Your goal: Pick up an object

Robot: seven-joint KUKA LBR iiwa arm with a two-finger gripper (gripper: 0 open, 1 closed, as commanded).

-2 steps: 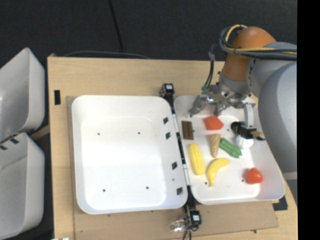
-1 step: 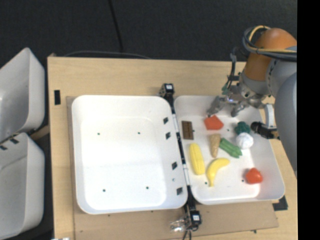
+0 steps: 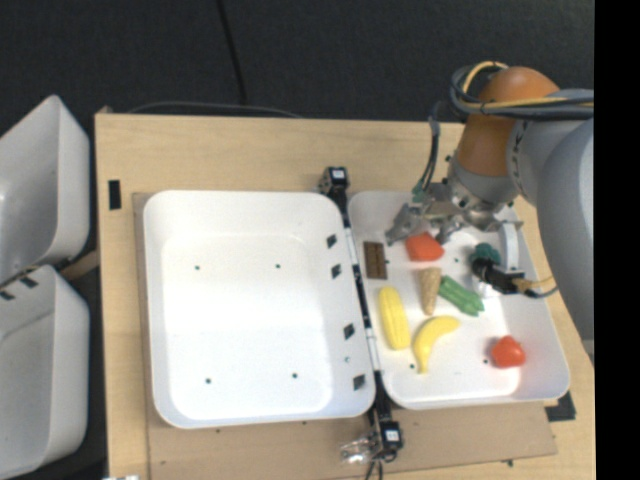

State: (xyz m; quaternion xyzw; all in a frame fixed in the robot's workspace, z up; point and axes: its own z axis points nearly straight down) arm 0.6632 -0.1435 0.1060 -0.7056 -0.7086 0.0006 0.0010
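Wooden bench (image 3: 230, 153) with two white bins; in the right bin (image 3: 540, 373), the gripper (image 3: 432, 226) hovers just above a red toy (image 3: 424, 248), finger state indiscernible: approach stage, next requiring descent and closure.

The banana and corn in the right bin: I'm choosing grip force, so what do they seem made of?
Banana: probably moulded plastic, with a smooth, even yellow surface and faint sheen. Corn: likely the same, uniform yellow; kernel texture is too small to tell. Both look like toy food, probably hard.
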